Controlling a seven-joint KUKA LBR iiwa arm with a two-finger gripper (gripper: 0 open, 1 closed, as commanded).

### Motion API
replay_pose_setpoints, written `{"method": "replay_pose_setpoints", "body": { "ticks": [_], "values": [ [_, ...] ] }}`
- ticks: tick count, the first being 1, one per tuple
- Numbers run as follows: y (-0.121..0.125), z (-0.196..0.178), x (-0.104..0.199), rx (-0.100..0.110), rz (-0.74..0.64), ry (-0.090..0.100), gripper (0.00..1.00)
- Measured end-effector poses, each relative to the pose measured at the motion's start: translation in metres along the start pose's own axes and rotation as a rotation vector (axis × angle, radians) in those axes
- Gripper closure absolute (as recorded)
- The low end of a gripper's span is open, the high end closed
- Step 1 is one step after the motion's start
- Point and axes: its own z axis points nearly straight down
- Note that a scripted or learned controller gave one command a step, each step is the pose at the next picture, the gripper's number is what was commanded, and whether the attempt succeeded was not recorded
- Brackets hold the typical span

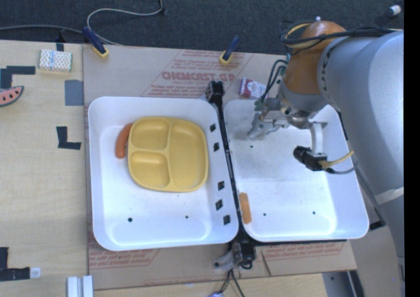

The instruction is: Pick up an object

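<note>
gripper [258, 130] over right bin [331, 222], open or closed unclear; orange piece [245, 208] well apart.

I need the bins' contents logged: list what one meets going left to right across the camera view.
orange sausage → yellow divided plate → small orange piece → tool

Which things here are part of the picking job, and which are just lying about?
Job: pincer; yellow divided plate; orange-red piece beside it; orange piece in the right bin.
Lying about: small packet; checkered block; blue-and-yellow clamp.
</note>
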Motion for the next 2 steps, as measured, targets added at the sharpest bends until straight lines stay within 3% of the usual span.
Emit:
{"method": "replay_pose_setpoints", "body": {
  "ticks": [1,2],
  "values": [
    [-0.0001,0.0002,0.0,0.0,0.0,0.0,0.0],
    [0.0,-0.0092,0.0009,0.0,-0.001,0.002,1.0]
  ]
}}
